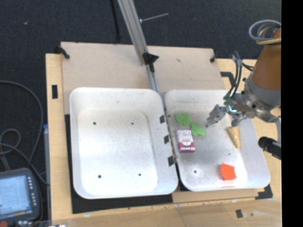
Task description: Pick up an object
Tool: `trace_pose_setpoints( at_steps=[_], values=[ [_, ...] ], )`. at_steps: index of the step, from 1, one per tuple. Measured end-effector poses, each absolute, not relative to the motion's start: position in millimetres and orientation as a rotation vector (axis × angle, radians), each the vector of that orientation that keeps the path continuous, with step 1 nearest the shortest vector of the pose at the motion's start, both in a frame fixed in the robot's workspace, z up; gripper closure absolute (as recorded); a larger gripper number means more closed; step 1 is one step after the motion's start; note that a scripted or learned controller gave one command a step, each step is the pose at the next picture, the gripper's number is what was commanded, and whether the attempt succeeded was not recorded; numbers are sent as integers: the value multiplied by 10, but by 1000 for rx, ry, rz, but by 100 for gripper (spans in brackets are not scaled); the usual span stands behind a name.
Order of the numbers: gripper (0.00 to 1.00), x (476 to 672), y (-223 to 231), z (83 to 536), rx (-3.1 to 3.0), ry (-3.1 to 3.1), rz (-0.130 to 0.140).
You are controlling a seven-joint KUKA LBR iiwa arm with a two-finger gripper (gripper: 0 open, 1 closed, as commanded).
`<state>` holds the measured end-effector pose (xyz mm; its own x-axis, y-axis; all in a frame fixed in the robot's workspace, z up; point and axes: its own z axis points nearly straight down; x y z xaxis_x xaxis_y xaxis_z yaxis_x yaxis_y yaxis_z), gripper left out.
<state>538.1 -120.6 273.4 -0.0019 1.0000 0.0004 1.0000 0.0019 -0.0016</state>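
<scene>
The right bin (251, 176) holds several small objects. Two green pieces lie near its left side, one (182, 119) behind the other (198, 129). A maroon and white box (185, 141) lies just in front of them. An orange block (227, 171) sits near the front. A tan cone (234, 136) lies toward the right. My gripper (224, 118) hangs over the bin's back right part, fingers spread open with nothing between them. One finger (214, 116) points toward the nearer green piece; the other is just above the cone.
The left bin (118, 96) stands beside the right one, their rims meeting at the centre. A slanted metal post (135, 25) rises behind the bins. A black part (268, 146) juts in at the right rim. Cables and a tablet (16, 197) lie off the bench's left.
</scene>
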Motion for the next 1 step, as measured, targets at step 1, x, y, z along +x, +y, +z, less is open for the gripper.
trace_pose_setpoints(
  at_steps=[1],
  values=[
    [0, 5388, -1207, 2756, -2223, -2223, -3]
  ],
)
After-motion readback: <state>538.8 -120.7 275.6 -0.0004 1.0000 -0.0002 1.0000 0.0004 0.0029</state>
